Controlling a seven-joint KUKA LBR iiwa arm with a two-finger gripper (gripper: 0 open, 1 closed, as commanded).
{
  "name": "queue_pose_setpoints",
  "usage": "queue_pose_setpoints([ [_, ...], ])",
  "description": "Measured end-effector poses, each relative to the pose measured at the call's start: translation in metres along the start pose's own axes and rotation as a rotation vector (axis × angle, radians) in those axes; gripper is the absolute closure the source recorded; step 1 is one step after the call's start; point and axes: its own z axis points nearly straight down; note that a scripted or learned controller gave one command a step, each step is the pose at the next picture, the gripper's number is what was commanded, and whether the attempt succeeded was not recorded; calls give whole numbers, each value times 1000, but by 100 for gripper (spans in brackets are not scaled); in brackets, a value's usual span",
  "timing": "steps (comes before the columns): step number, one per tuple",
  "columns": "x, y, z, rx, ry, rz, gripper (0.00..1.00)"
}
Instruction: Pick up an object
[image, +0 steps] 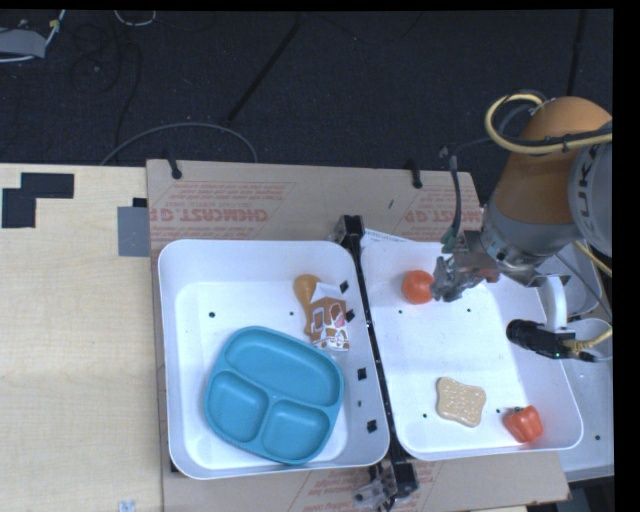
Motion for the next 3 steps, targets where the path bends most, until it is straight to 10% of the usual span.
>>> queue_pose_setpoints([
  [3,143,-42,-10,-2,-1,-1,100],
])
